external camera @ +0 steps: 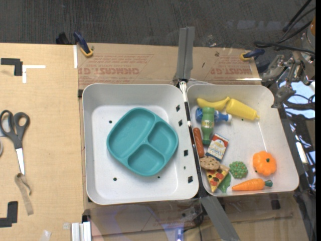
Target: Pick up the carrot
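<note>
I read this as pre-approach: the carrot point(249, 185) is untouched, lying in the right bin point(279, 134) at the lower right of the frame, against the bin's near wall. The arm sits in the cable clutter at the upper right edge. I can't tell the gripper's state, it's too tangled up in the wiring there to read.

Carrot's long axis runs nearly left-right in the frame, tilted slightly: orange tip toward lower left, green top toward the right and a touch higher.

Neighbours: pumpkin point(264, 163) just above it, broccoli point(238, 169) up-left, pizza slice point(217, 178) just beside the tip.

My call for the next move: travel down-frame over the right bin, descend with the jaws closing across the short axis, mid-body. Near wall and pumpkin leave little clearance.
</note>
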`<state>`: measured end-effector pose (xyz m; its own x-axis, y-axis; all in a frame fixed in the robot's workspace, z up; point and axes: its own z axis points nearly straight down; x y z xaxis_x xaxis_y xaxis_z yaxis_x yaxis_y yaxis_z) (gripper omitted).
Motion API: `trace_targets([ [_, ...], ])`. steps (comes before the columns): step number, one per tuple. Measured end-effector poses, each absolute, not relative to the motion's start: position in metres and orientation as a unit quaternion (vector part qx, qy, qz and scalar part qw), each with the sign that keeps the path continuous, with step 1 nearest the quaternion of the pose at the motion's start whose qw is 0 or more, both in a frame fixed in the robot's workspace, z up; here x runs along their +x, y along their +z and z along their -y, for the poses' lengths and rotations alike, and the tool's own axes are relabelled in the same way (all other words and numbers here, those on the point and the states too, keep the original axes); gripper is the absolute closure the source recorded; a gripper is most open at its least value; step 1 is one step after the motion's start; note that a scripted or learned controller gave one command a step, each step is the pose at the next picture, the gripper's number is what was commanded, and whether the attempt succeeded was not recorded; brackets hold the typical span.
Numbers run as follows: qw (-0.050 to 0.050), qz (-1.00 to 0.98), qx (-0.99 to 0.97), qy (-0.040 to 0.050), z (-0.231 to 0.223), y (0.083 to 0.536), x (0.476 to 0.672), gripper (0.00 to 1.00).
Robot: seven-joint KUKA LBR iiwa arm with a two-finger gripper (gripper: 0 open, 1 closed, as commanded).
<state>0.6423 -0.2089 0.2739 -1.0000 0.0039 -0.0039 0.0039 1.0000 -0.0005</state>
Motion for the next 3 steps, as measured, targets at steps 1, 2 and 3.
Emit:
trace_targets([
  [1,0.002,-1.000,0.002,-0.0002,0.221,0.100,0.619,0.00],
  [2,0.001,-0.999,0.042,0.0000,0.210,0.093,0.546,0.00],
  [3,0.004,-0.999,0.040,-0.0006,0.209,0.103,0.548,1.00],
])
